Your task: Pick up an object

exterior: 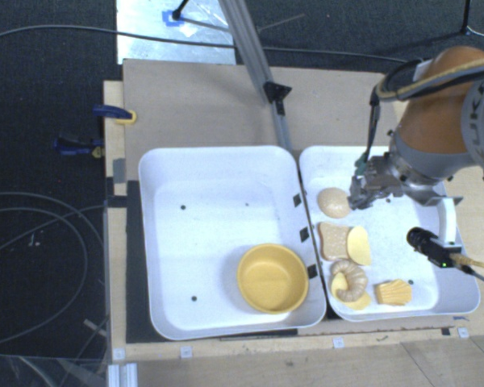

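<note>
Gripper (360,197) low in right bin (468,297), just beside round bun (334,202); finger state: cannot tell. Bun prob. light, smooth, domed; judged best gripped across widest pt.

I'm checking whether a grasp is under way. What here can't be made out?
- Gripper fingers: dark, small, seen from above; open or shut is unclear.
- Contact with the bun: beside it, touching or not is unclear.
- Right bin far corner: hidden by the arm.
- Arm: cut off by the right edge.
</note>
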Controlling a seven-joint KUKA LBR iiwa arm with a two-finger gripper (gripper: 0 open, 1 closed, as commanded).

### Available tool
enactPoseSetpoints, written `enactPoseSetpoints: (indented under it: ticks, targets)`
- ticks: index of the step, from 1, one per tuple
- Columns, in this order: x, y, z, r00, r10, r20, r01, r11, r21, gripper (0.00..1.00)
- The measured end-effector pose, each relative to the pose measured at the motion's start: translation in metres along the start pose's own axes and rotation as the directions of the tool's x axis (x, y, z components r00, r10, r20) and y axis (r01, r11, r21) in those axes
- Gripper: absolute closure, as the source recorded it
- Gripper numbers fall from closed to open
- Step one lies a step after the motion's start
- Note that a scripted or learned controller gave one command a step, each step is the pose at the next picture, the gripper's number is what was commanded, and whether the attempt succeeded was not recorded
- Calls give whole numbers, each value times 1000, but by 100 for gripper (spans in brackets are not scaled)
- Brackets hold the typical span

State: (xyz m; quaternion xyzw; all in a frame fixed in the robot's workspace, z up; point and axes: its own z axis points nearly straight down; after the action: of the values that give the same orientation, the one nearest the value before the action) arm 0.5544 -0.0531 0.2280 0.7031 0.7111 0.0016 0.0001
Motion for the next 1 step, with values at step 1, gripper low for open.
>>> enactPoseSetpoints:
  ticks: [1]
  targets:
    - [52, -19, -4, 1000, 0, -1, 0, 1000, 2, 100]
